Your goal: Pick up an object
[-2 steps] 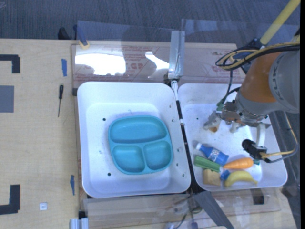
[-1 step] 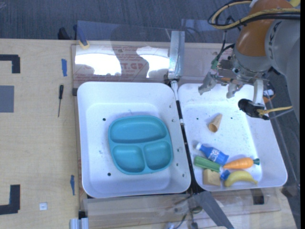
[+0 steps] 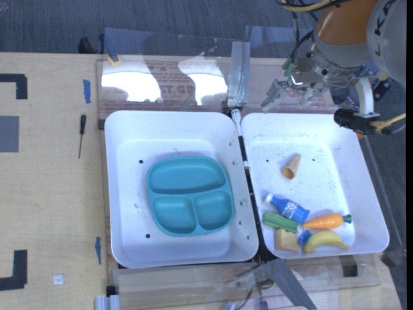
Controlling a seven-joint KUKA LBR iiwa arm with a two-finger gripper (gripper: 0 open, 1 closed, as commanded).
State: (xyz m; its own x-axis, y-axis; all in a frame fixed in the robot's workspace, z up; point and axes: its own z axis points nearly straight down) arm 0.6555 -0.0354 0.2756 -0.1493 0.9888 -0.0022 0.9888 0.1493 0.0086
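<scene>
The gripper (image 3: pixel 292 94) hangs over the far rim of the right bin (image 3: pixel 361 173), its two thin fingers (image 3: pixel 273 95) splayed apart and nothing between them; above it the grey wrist rises to the orange band (image 3: pixel 345 11) at the top right corner, with yellow and black cables looping round it; a black fitting with an orange tip (image 3: pixel 356 119) juts out just over the bin's far right corner. Well below the gripper, on the speckled white floor of the right bin, lies a small tan cone (image 3: pixel 291 166) on its own; nearer the front wall a cluster of toys sits close together: a blue tube (image 3: pixel 288 207), a green piece (image 3: pixel 279 221) just beside it, a toy carrot (image 3: pixel 324 221), a yellow banana (image 3: pixel 326 240) and a tan block (image 3: pixel 284 239) touching or nearly touching one another. The left bin (image 3: pixel 122 173) holds a teal divided plate (image 3: pixel 189 194) lying flat near its middle. Both bins rest on a pale wooden bench (image 3: pixel 45 192) marked with black corner brackets and bits of blue tape (image 3: pixel 86 90); a dark slim tool (image 3: pixel 81 134) lies left of the bins; behind them stands a clear glossy panel (image 3: pixel 168 76) catching bright glare; beyond the bench the floor (image 3: pixel 129 5) is dark grey carpet.
</scene>
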